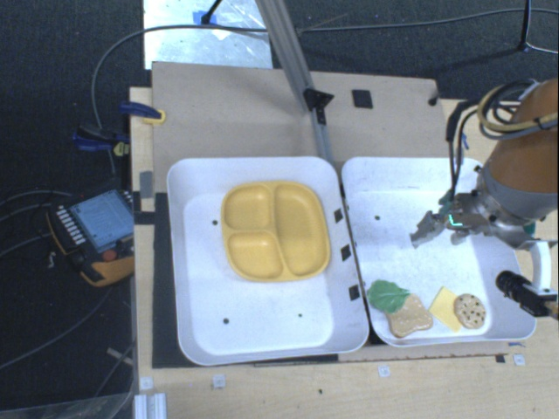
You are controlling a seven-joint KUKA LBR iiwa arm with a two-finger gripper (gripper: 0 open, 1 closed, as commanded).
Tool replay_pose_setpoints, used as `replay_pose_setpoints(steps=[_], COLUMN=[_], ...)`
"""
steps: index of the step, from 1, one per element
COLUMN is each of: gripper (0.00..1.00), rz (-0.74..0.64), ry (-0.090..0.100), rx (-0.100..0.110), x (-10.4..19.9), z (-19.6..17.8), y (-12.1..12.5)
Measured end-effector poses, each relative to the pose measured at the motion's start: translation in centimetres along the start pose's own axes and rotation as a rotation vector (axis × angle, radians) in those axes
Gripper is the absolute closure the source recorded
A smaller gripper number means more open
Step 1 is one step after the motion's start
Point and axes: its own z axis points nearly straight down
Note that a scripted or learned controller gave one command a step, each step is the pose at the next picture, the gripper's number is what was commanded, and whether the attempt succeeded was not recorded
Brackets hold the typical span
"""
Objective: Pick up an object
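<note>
Toy food pieces, 4 of them, lie along the near edge of the right bin (393, 182): a green leafy piece (387, 295) at the left, a tan bread slice (409, 318) just beside and slightly nearer than it, a yellow cheese wedge (445, 307) to the right of the bread, and a round speckled cookie (470, 310) touching or overlapping the cheese's right side. The leaf and the bread touch each other. All 4 rest on the bin floor, none lifted.

The claw (430, 228) hangs over the middle of the right bin, farther from the camera than the food row and well apart from it, reaching in from the right on the grey arm (515, 182) with its orange band. Its fingers point left, toward the divide between the bins; from this angle I cannot tell how wide they stand, and nothing is visible between them. A small teal light shows just behind the fingers.

The left bin (201, 321) holds a yellow divided plate (275, 230) with 3 compartments, sitting in the far half of that bin, slightly right of centre. Both bins sit side by side on a brown board on the worktop (227, 103). A grey pole (288, 42) slants in from the far side and ends near the far edge of the gap between the bins. To the left of the worktop, on the dark floor, lies a handheld control pendant (92, 234) with a blue screen, its cables trailing around it.
</note>
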Motion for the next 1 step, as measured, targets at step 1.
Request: replay_pose_setpoints(steps=[1], gripper=[0.0], rz=[0.0], ry=[0.0], rx=[-0.002], x=[-0.01], z=[-0.1], y=[0.07])
